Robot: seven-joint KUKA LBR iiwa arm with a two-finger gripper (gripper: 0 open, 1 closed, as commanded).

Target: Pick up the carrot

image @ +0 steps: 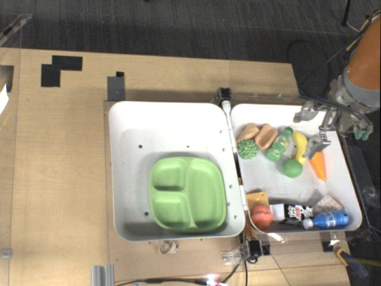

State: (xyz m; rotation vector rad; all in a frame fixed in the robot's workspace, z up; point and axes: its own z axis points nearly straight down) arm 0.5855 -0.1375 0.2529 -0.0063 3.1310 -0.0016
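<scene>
Setting: a robotics lab or test cell, not a home or shop. Evidence noted from the bench side. Pale wooden bench [53, 189] carries two shallow white bins [128, 159] clamped side by side, divider rail between them. Black tape marks [59, 69] stuck on the bench top. Loose cables [238, 267] and small connectors at the front edge. Grey industrial arm with orange band [364, 64] reaches in from the right. Dark carpet tile floor [178, 16] beyond the bench. Contents are props: green sectioned plate [187, 192], toy foods, a small blue bottle [327, 220].
</scene>
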